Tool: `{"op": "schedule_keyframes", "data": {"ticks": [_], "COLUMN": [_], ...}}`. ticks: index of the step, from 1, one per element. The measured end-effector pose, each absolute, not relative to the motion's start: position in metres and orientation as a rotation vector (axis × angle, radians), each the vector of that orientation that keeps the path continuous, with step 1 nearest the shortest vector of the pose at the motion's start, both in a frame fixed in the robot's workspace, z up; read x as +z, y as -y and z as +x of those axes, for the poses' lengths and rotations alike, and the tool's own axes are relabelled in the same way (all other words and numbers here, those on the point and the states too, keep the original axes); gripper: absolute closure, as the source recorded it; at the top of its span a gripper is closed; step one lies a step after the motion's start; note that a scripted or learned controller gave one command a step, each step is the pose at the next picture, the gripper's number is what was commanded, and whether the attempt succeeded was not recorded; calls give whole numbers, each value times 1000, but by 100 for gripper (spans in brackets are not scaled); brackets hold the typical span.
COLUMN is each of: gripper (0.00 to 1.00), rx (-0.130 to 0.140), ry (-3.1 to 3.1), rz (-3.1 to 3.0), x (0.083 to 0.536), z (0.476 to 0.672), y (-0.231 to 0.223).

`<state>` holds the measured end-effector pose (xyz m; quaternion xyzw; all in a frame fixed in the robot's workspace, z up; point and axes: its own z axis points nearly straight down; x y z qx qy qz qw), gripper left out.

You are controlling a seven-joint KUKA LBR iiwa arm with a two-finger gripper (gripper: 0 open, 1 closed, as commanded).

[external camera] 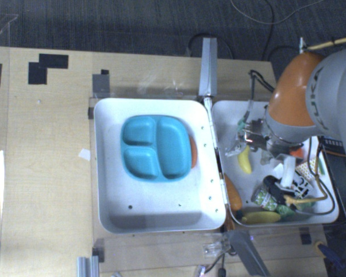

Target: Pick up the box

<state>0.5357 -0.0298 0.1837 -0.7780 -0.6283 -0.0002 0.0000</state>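
Note:
My gripper (244,143) hangs low over the upper left part of the right bin (220,115), under the grey arm with its orange band. Just below it lies a yellow banana-shaped item (244,163). A small box with black-and-white print (305,182) lies at the bin's right side, partly covered by the arm, well right of the gripper. I see nothing between the fingers.
The left bin (112,212) holds a blue divided tray (155,146) with an orange thing (194,153) peeking out at its right edge. In the right bin, an orange item (233,197) lies by the left wall, and green and yellow items (264,216) lie along the front.

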Motion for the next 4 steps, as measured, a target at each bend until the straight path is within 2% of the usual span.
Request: {"op": "schedule_keyframes", "data": {"ticks": [1, 2, 3, 4], "gripper": [0, 0, 0, 100], "rx": [0, -2, 1, -2], "ry": [1886, 1868, 1881, 1882], "rz": [-2511, -2526, -2514, -2514], "x": [184, 184, 150, 161], "z": [487, 497, 487, 488], "y": [-34, -81, -119, -118]}}
